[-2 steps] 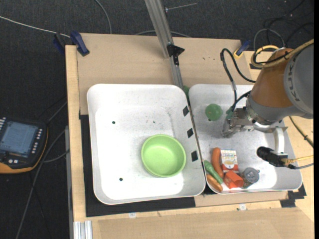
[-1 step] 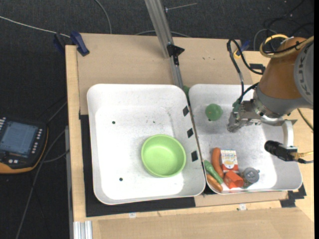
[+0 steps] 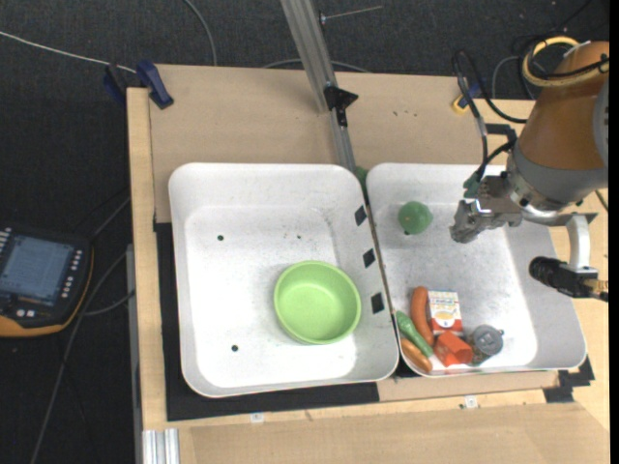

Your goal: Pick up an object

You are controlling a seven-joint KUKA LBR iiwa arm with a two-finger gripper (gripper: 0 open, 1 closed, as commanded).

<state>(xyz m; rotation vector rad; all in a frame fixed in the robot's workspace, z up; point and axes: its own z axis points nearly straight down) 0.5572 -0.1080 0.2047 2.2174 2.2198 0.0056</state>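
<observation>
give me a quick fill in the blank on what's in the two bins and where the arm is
1. The green bowl sits in the ____ bin.
2. The small ball in the right bin is ____ in colour.
3. The end effector hangs over the ____ bin.
4. The carrot lies at that bin's ____ edge, beside a small box.

Missing words: left; green; right; near

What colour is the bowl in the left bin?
Light green bowl, seen in the camera view.

Arm (image 3: 566,114) bent low, wrist down
</observation>
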